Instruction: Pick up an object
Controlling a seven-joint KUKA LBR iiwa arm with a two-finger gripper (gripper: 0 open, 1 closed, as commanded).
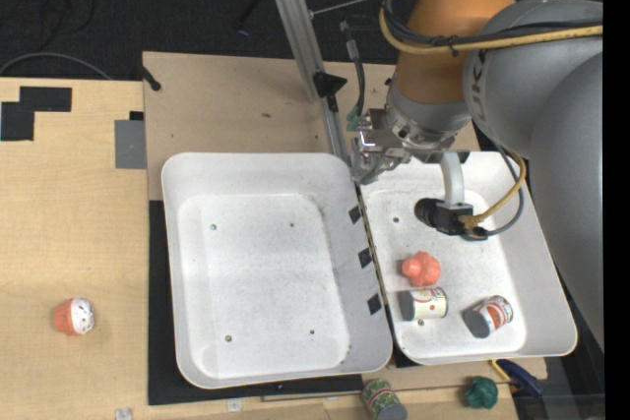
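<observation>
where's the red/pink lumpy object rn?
In the camera view the pink lumpy object lies in the right bin, toward its near-left part, just above the small white can lying on its side.

Three small things lie in the lower right of the frame, in the right bin: a lumpy red-orange toy (421, 268), just below it a white cup (426, 304) on its side, and to the right a red-and-white can (488, 315), also tipped over.
</observation>
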